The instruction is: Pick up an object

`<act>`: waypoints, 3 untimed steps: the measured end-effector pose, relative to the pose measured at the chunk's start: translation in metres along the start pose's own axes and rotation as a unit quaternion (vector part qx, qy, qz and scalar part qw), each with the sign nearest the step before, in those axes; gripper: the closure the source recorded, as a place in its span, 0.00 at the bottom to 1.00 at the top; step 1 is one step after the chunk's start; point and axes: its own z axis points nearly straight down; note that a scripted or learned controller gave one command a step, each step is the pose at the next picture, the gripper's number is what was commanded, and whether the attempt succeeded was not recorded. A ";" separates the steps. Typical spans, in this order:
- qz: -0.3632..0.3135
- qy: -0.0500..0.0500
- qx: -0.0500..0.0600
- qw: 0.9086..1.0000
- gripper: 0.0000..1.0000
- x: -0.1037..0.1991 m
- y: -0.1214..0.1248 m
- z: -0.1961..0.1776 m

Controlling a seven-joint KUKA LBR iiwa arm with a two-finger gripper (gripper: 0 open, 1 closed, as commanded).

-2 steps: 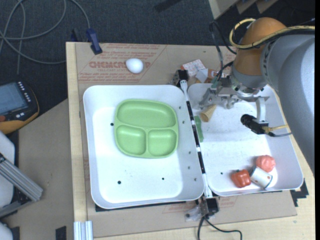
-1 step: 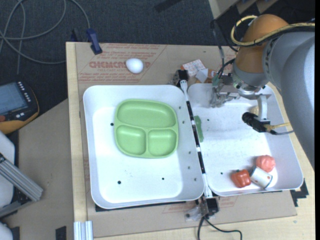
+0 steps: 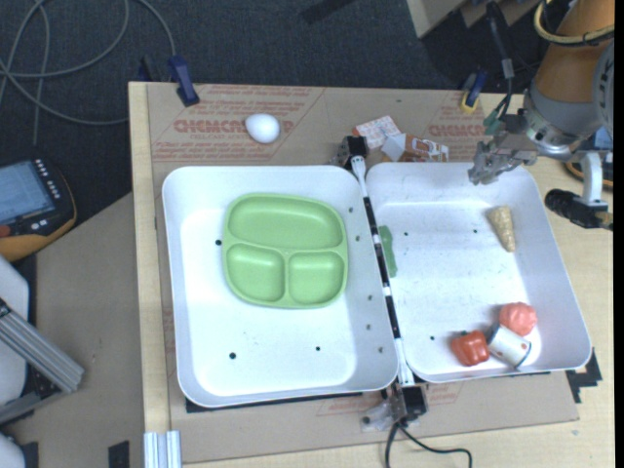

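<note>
The right bin [image 3: 439, 261] holds a tan cone-shaped piece [image 3: 502, 227] near its far right side. A red block [image 3: 470, 348], an orange-red lump [image 3: 518, 316] and a small white cup [image 3: 510, 345] crowd its near right corner. A thin green strip [image 3: 387, 250] lies against its left wall. My gripper [image 3: 485, 169] hangs over the far right rim of this bin, a short way beyond the cone, with nothing seen between its fingers.
In the left bin [image 3: 195, 339] sits a green three-compartment plate [image 3: 286, 250]. A white egg-like ball [image 3: 261, 127] and small wrappers [image 3: 390, 139] lie on the cardboard behind the bins. Blue clamps [image 3: 181, 79] grip the board's far edge.
</note>
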 end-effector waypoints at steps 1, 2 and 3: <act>0.000 0.000 0.000 1.000 1.00 -0.054 0.000 -0.005; 0.000 0.000 0.000 1.000 0.00 -0.054 0.000 -0.005; -0.001 0.000 0.000 1.000 0.00 -0.057 -0.006 -0.027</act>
